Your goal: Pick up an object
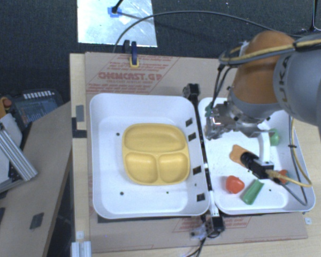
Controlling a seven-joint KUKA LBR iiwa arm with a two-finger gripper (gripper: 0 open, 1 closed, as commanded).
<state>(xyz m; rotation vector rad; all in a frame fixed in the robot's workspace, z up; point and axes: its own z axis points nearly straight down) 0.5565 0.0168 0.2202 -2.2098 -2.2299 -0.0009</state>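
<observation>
My gripper (214, 125) hangs low over the back left part of the right bin (294, 197), close to the wall between the two bins. Under the arm's wrist lies an orange piece (237, 153). A red-orange rounded object (235, 184) and a green block (252, 191) lie side by side near the bin's front. A small green object (274, 138) shows at the bin's right, partly hidden by the arm. Nothing is visibly held in the gripper.
A yellow divided plate (129, 167) lies in the middle of the left bin (104, 197). The grey and orange arm (278, 79) covers the back of the right bin. Black clips line the wall between the bins (199, 159).
</observation>
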